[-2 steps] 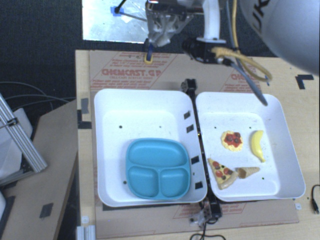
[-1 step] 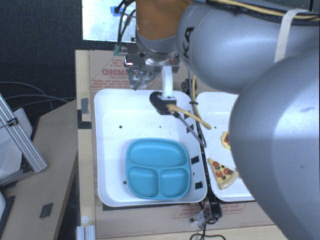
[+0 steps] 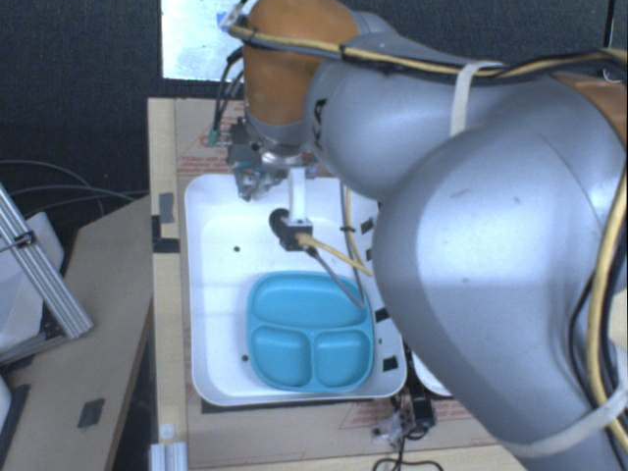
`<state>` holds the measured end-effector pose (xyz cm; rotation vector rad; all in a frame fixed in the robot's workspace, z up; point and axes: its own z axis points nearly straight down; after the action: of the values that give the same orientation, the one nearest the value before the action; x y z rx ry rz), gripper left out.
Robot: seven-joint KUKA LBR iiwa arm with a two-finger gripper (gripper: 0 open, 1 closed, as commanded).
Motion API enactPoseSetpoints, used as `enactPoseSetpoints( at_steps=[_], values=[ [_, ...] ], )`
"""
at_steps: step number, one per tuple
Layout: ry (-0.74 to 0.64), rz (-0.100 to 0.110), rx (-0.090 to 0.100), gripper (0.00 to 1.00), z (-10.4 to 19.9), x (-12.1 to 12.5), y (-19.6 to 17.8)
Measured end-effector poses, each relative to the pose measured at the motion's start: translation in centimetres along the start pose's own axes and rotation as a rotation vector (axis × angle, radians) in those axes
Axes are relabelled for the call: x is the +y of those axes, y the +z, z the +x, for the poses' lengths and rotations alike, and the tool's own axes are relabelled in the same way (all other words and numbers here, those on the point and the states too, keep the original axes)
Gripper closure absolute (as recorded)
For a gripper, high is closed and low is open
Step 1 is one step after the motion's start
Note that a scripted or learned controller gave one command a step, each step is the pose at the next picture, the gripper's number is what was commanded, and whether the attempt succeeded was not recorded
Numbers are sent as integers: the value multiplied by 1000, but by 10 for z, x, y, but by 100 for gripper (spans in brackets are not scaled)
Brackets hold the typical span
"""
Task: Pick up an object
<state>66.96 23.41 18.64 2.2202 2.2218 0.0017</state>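
A light blue divided plate [image 3: 309, 337] with three compartments lies flat in the near half of the left white bin [image 3: 211, 263]. My gripper [image 3: 263, 180] hangs below the orange wrist band [image 3: 285, 57], over the bin's far edge. It is well above and behind the plate, not touching it. A white and black part [image 3: 291, 219] with a yellow cable reaches down from it towards the plate's far rim. I see nothing held in the gripper.
The grey arm [image 3: 471, 214] covers the whole right side and hides most of the right bin. An aluminium frame [image 3: 39, 278] slants at the left. Two small dark specks [image 3: 236, 250] lie on the bin floor.
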Motion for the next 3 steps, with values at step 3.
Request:
enactPoseSetpoints(
  at_steps=[3],
  values=[
    [-6, 8, 1, 100, -9, -163, -26]
  ],
)
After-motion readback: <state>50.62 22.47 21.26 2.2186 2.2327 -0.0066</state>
